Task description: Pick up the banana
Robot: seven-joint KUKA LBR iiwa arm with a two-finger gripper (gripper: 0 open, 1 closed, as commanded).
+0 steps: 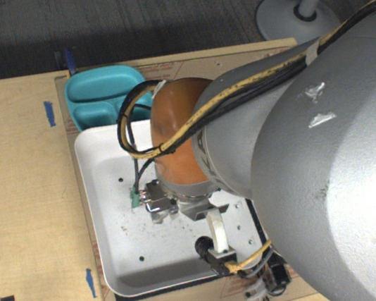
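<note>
A large grey robot arm reaches in from the right, its orange band above the wrist, black and yellow cables looped alongside, tool pointing downward.

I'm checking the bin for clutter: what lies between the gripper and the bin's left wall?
In the camera view, only bare white bin floor with a few dark specks lies between the gripper and that wall.
</note>
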